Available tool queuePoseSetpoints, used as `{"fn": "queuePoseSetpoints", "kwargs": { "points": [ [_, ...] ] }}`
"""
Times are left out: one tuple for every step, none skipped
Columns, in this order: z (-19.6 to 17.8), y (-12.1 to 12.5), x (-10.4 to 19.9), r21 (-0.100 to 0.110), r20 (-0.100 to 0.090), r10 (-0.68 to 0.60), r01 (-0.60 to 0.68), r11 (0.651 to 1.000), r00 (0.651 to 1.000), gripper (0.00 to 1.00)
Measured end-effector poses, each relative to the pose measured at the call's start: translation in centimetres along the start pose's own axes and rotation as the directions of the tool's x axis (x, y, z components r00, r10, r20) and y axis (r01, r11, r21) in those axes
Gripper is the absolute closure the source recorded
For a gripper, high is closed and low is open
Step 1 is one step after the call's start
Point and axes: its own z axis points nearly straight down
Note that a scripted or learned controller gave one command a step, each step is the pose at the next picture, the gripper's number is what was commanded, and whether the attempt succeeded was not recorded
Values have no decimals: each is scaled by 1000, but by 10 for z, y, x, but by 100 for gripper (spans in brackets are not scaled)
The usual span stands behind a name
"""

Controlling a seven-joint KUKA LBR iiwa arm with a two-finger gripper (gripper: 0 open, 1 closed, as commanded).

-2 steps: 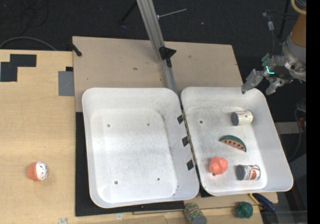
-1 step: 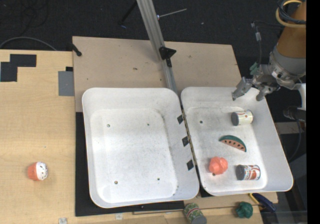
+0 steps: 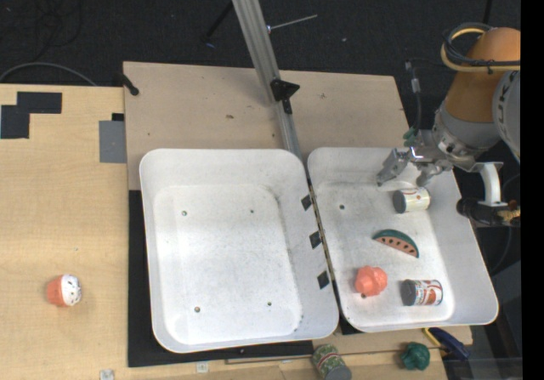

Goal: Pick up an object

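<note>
The right bin (image 3: 455,238) holds a small white cylinder (image 3: 411,199) lying on its side, a watermelon-slice toy (image 3: 397,242), a red-orange lump (image 3: 371,280) and a little red-and-white can (image 3: 423,292) on its side. My gripper (image 3: 409,170) hangs over the bin's far part, just above and behind the white cylinder. Its fingers (image 3: 390,171) are spread open with nothing between them.
The left bin (image 3: 221,242) lies beside the right one, with black clips along the shared edge. An aluminium rail (image 3: 259,38) slants up behind the bins. An orange-and-white ball (image 3: 64,291) sits on the wooden table at left. Two green items (image 3: 416,356) lie at the bench's front edge.
</note>
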Motion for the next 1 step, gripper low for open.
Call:
{"fn": "queuePoseSetpoints", "kwargs": {
  "points": [
    [62,-2,8,1,0,1,-1,1000,1000,0]
  ]
}}
